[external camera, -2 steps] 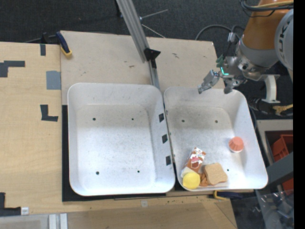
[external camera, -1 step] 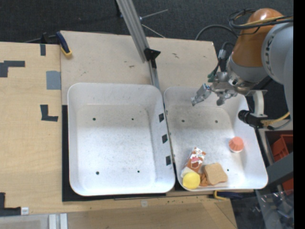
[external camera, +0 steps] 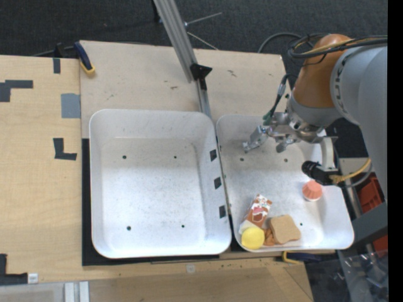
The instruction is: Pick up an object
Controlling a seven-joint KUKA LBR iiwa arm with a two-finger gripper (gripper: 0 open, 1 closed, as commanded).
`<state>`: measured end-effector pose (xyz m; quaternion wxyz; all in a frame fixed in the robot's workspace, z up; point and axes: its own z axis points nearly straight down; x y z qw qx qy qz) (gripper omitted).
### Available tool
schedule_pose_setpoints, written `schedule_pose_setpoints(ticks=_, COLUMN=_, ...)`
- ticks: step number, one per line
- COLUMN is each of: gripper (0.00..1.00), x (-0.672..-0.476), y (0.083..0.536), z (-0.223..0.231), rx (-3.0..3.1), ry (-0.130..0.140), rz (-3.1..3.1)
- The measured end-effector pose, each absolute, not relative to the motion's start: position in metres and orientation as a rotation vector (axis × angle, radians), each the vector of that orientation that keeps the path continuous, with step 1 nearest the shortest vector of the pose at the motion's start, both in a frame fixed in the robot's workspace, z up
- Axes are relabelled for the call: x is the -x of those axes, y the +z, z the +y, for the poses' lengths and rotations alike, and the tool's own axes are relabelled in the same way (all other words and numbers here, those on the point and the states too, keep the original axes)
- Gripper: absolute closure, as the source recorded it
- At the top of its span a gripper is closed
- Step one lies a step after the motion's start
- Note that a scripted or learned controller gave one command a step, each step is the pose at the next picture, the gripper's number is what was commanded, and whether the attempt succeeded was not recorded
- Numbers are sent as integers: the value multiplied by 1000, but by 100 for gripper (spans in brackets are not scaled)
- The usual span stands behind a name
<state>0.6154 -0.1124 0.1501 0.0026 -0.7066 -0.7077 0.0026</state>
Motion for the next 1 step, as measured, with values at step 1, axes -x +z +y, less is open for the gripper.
schedule_pose_setpoints(ticks=1, gripper=0, x=-613, y=87, z=-109, rx=2218, ry=5, rz=-2223)
